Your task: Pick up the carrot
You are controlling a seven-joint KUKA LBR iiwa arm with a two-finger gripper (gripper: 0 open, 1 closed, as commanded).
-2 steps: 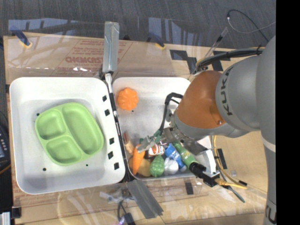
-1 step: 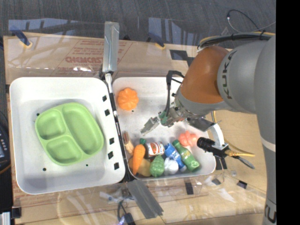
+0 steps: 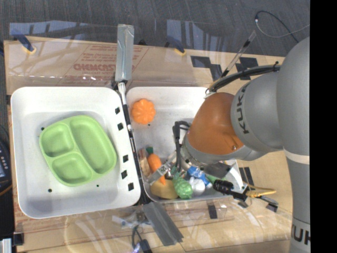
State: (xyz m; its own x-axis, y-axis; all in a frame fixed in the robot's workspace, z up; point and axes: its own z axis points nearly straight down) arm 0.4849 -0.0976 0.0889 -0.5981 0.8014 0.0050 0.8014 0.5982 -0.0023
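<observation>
A small pumpkin (image 3: pixel 142 111), banana (image 3: pixel 163 190) and green toy (image 3: pixel 184 188) crowd the short orange carrot (image 3: pixel 154 162); the tool (image 3: pixel 176 168) hangs just beside it, grip unclear.

Bench (image 3: pixel 63 57) cardboard-covered; left bin (image 3: pixel 21 141) and right bin (image 3: pixel 174 96) directly on it, touching at grey divider (image 3: pixel 125 46).

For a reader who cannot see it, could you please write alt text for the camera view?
A grey and orange robot arm reaches down into the right white bin, close to a carrot among small toys at its near edge. An orange pumpkin lies farther back; the left bin holds a green divided plate.
</observation>
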